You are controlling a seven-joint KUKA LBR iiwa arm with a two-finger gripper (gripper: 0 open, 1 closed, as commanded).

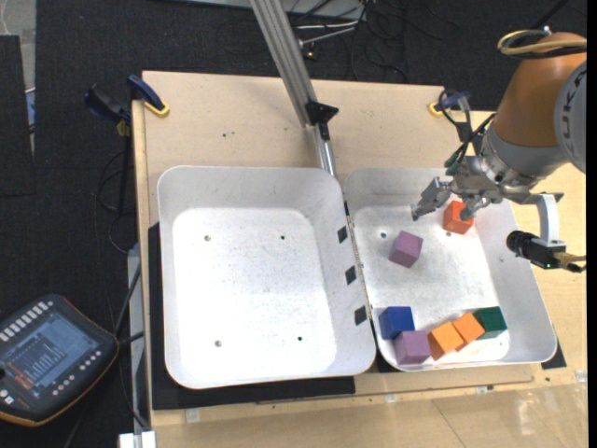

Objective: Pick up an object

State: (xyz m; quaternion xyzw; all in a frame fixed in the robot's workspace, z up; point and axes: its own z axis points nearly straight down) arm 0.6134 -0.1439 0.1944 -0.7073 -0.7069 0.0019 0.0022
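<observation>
My gripper point(440, 212) hangs over the back of the right bin point(522, 292), its fingers spread open. A red-orange block point(457, 219) sits on the bin floor under the right finger point(465, 208), partly covered by it. The left finger point(420, 211) points down over bare floor. Nothing is lifted. A purple cube point(406, 248) lies just in front of the gripper, apart from it.
Along the right bin's front wall sit a blue cube point(396, 321), a purple cube point(413, 346), an orange block point(448, 336) and a green block point(490, 321). The left bin point(177, 250) lies beside it. A metal pole point(284, 49) slants in from the back.
</observation>
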